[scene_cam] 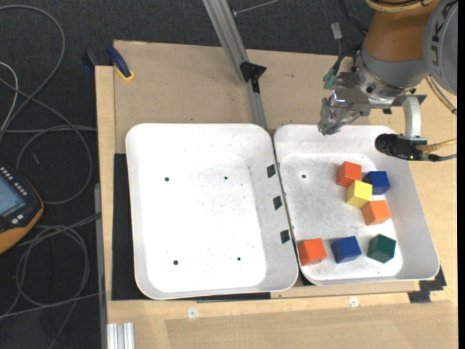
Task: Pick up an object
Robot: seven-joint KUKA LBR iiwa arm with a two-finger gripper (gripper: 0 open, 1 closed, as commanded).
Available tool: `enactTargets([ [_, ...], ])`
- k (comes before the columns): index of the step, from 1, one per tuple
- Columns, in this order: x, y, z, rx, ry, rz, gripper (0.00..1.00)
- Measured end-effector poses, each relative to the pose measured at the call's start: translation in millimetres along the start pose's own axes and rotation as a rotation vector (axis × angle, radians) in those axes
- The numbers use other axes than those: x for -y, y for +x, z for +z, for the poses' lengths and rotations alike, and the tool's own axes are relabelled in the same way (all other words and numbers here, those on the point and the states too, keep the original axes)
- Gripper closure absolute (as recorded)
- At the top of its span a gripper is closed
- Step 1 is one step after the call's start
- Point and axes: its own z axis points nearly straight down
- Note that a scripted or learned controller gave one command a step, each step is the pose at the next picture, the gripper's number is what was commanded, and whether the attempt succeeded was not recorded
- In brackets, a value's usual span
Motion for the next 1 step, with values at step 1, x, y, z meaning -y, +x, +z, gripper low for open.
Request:
enactTargets([
  [1, 8.5, 59.9, 16.5, 0.000, 0.001, -0.001, 1.00],
])
